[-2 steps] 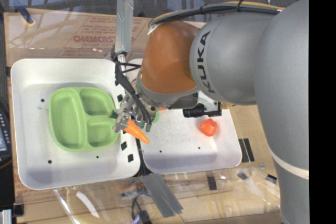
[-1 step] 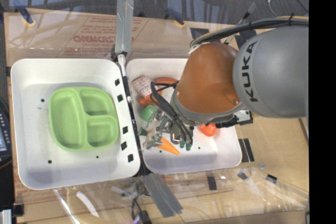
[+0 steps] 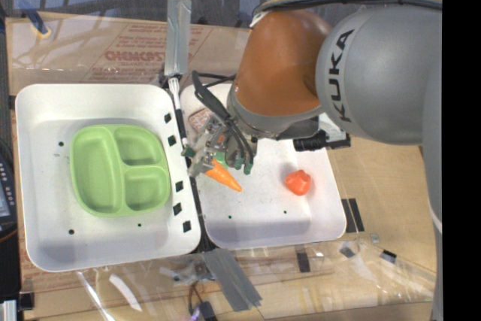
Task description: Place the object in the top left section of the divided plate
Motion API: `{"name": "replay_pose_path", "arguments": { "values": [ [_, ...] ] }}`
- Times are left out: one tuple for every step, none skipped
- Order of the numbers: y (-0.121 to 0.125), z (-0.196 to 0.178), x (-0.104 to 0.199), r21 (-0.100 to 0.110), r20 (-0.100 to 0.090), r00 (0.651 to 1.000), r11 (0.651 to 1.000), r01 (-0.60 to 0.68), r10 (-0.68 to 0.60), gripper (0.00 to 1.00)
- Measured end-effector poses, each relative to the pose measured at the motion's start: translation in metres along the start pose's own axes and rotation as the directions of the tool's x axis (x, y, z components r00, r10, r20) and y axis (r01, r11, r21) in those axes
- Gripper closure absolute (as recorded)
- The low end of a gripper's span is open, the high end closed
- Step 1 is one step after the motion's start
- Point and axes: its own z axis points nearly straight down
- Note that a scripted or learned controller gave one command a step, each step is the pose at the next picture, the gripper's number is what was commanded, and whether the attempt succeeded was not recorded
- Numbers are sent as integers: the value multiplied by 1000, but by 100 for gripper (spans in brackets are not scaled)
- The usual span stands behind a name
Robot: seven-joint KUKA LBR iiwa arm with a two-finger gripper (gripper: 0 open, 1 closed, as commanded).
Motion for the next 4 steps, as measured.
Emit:
{"name": "replay_pose_path", "arguments": {
  "values": [
    [66, 0, -26, 1, -2, 998, 998, 65, -65, 100],
    [65, 0, -27, 1, -2, 998, 998, 65, -65, 0],
    [67, -7, -28, 1, -4, 998, 998, 69, -69, 100],
    [52, 50, -42, 3, -6, 998, 998, -65, 65, 100]
  ]
}}
